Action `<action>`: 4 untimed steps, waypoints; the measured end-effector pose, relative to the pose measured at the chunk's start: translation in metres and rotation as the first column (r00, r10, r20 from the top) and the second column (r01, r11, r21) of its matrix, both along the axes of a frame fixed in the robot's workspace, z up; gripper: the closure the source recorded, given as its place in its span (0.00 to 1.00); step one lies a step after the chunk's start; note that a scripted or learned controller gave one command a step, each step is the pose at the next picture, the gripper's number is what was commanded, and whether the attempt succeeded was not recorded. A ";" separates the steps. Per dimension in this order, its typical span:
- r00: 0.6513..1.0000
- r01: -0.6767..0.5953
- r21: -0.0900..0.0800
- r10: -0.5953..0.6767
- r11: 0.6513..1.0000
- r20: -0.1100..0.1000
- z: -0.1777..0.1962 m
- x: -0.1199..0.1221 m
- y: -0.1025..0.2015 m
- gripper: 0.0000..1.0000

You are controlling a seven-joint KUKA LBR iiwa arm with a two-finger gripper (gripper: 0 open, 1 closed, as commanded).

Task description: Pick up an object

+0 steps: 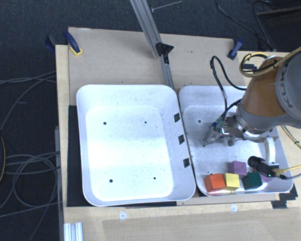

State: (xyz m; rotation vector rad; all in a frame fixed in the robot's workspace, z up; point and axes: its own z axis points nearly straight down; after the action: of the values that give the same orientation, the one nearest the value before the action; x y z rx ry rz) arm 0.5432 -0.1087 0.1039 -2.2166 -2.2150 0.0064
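Four small blocks sit huddled in the near right corner of the right bin (190, 134): an orange block (215, 182) toward the bin's middle, a yellow block (232, 180) just beside it, a green block (251, 180) closest to the right wall, and a purple block (238, 166) tucked just behind the yellow one. My claw (216, 135) hangs over the bare middle of that bin, apart from the cluster, and its fingers look spread a little with nothing between them. The left bin (90, 99) carries nothing I could take. I judge I am at the approach step, with no object chosen or touched yet. Next I would need to shift toward the near edge, settle over one block, probably the purple or the orange since each has a freer side, then descend and squeeze.
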 end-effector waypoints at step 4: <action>1.000 -0.002 -0.003 0.002 1.000 0.014 0.102 0.006 -0.004 1.00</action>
State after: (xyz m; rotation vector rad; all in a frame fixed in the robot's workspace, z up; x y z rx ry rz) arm 0.5492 -0.1123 0.2059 -2.2228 -2.2264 -0.0056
